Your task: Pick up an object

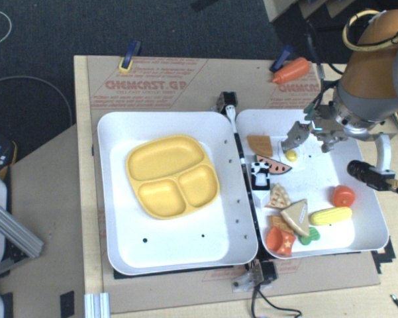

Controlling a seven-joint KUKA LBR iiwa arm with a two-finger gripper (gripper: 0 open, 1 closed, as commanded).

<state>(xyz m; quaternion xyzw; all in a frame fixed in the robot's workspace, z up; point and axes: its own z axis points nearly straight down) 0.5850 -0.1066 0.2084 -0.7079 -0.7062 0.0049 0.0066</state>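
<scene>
- Two shallow white bins sit side by side: the left bin [112, 197] holds a yellow three-compartment plastic plate [172, 175]; the right bin [364, 227] holds toy food.
- Near its front edge lie a yellow corn cob [330, 215], a red tomato [344, 195] and a tan bread wedge [295, 216]; by the dividing edge, a watermelon slice [275, 165] and a brown cracker square [259, 144].
- The bin's back-right part is open floor.
- The two-finger gripper [310, 138] hangs over the back edge with its fingers spread apart (nothing between them), beside a small yellow ball [291, 156].
</scene>
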